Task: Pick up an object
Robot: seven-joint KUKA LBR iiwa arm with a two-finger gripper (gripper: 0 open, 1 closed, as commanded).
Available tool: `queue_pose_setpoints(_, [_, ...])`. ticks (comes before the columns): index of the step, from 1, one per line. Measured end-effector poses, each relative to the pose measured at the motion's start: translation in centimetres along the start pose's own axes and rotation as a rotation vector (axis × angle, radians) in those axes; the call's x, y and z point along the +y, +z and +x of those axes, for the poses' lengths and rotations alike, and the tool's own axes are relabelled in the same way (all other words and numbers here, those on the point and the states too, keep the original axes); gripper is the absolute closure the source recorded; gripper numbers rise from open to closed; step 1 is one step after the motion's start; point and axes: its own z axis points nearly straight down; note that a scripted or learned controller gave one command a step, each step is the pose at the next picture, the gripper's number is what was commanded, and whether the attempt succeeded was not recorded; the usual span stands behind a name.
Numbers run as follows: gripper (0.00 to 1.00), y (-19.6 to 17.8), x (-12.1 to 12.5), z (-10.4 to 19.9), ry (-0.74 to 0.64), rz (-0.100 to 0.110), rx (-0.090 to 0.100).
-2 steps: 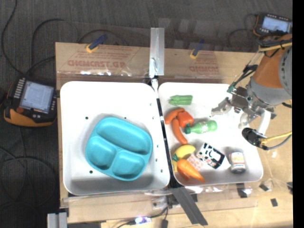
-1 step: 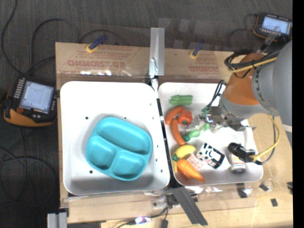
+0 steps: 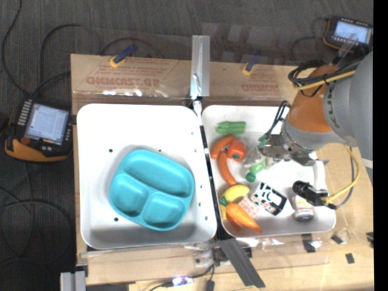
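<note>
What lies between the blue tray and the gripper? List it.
In the camera view, between the tray and gripper: the bins' rims and an orange curved toy.

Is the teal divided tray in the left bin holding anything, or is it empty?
Empty. The teal tray sits in the left bin with all three compartments bare.

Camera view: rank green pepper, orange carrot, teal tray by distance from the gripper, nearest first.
From the gripper:
1. green pepper, right bin, up and left of the gripper.
2. orange carrot, right bin's near edge, below it.
3. teal tray, in the left bin, farthest.
</note>
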Motion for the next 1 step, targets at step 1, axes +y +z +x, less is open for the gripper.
queue_pose_setpoints(1, [1.00,-8.02,5.27,7.70,-0.213,-0.005,-0.004])
